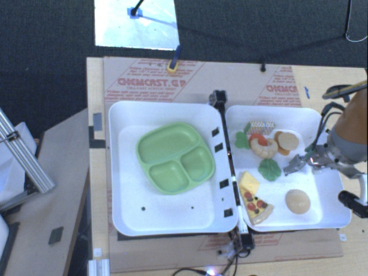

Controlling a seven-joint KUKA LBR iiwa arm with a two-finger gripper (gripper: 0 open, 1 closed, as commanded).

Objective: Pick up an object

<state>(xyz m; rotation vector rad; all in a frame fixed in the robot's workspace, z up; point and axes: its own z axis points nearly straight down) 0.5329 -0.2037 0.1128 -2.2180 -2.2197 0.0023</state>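
Broccoli (269, 169) lies just left of my gripper (296, 164) at the frame's right; finger spread I cannot tell, so I'd centre over it before descending.

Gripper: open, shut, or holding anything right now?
Gripper: cannot be told; it sits low in the right bin beside the green toy, with nothing seen between its tips.

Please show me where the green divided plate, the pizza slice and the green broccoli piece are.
green divided plate (175, 157): camera view, its middle ridge.
pizza slice (257, 205): camera view, topping area.
green broccoli piece (269, 169): camera view, its centre.
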